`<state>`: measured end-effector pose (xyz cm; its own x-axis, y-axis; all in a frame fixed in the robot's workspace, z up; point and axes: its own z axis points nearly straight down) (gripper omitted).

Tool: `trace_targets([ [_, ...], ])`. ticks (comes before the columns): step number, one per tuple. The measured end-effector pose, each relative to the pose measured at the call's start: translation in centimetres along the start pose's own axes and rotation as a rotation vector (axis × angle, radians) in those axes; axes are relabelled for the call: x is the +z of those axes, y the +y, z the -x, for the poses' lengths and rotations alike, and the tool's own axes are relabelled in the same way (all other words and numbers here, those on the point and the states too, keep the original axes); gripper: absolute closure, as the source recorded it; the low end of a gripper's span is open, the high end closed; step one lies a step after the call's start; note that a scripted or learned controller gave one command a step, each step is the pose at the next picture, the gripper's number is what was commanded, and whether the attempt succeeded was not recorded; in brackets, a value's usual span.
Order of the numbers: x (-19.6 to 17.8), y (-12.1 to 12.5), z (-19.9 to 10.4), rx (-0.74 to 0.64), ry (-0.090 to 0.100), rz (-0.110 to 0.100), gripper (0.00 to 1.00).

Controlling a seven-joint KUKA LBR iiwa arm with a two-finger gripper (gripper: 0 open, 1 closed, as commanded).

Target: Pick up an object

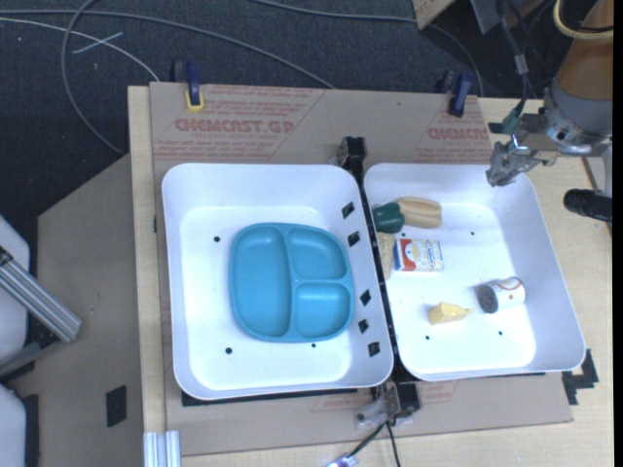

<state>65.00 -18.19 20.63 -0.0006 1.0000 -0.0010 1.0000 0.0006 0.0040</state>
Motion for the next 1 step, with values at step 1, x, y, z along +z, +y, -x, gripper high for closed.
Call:
trace_targets([
  [1,-5.96,-0.3,0.7,0.0,-0.001,0.001,1.0],
])
